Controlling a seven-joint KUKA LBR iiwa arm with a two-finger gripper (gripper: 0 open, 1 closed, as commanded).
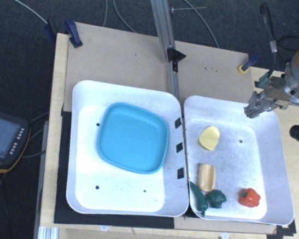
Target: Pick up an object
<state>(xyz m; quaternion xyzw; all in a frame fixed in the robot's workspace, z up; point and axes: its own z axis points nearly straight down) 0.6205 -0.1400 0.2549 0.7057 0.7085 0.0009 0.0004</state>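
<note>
My gripper (253, 110) hangs over the right bin's (281, 162) far edge; I can't tell its state. The yellow piece (210, 137) lies nearest, leftward and toward the bin's middle.

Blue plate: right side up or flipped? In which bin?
Right side up. The blue plate shows a raised rim around a sunken centre, lying flat in the left bin.

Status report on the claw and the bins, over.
Claw over right bin's far rim, holding nothing visible. Yellow piece nearest, unobstructed. Blue plate in left bin.
</note>
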